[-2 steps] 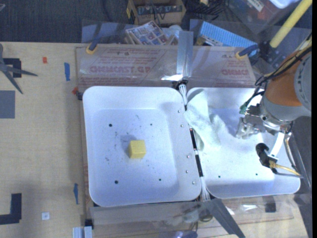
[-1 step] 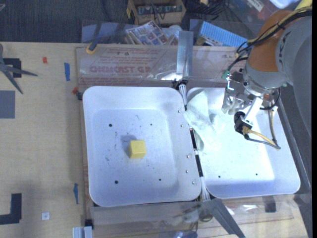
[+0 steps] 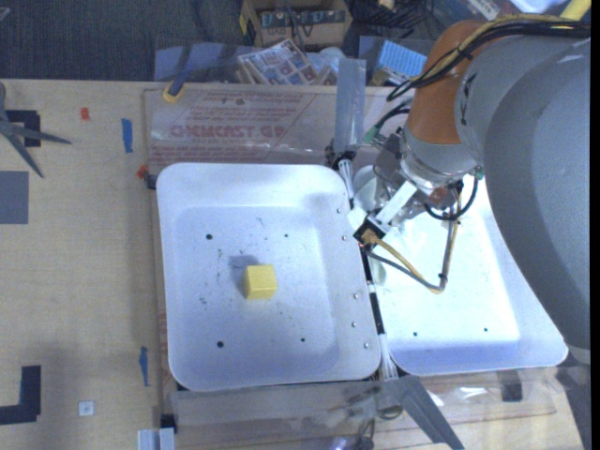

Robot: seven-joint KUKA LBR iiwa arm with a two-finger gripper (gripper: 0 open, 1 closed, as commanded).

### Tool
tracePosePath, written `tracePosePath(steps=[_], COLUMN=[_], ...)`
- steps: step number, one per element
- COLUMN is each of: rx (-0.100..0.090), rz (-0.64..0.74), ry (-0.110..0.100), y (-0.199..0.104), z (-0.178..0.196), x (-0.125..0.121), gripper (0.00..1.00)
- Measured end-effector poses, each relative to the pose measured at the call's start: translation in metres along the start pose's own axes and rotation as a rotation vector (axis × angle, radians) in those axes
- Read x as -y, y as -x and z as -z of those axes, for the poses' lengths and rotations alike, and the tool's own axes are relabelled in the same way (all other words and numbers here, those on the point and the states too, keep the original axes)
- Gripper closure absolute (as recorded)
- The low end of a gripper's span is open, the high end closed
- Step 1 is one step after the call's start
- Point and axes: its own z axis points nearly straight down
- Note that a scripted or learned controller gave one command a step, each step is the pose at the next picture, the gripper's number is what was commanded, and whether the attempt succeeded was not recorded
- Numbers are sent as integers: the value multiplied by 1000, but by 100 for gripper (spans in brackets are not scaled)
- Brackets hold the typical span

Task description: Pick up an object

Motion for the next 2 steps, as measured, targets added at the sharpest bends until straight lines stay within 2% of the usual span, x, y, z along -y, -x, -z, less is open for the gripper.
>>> tracePosePath(steps=[2], rx=[10], rz=[6], ry=[-9], y=[-1], z=[14], x=[2], gripper=[100])
